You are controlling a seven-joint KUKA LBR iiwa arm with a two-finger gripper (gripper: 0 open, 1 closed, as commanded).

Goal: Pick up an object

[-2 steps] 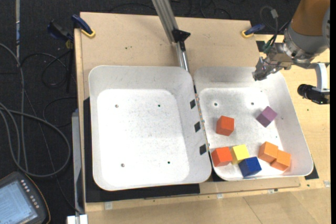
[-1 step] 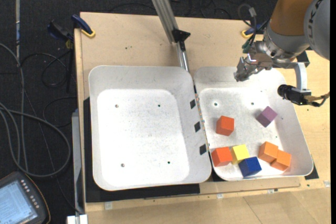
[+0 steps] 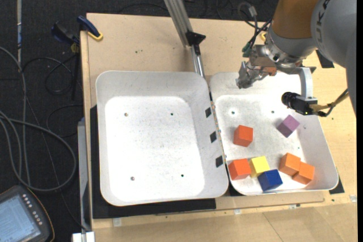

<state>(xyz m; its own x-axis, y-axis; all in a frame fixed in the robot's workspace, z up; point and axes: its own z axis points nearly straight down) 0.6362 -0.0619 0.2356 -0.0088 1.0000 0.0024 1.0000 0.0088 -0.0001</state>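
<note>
My gripper hangs over the far left corner of the right bin, above the bin floor, with nothing seen between its fingers. In that bin lie several small blocks: an orange cube near the middle, a purple cube to its right, and along the near edge an orange cube, a yellow cube, a blue cube and two orange blocks touching each other. The gripper stands well away from all of them.
The left bin lies beside the right one. A metal pole slants across the far side of the bench. A blue and yellow clamp sits at the bench's far left corner. Cables lie on the floor at left.
</note>
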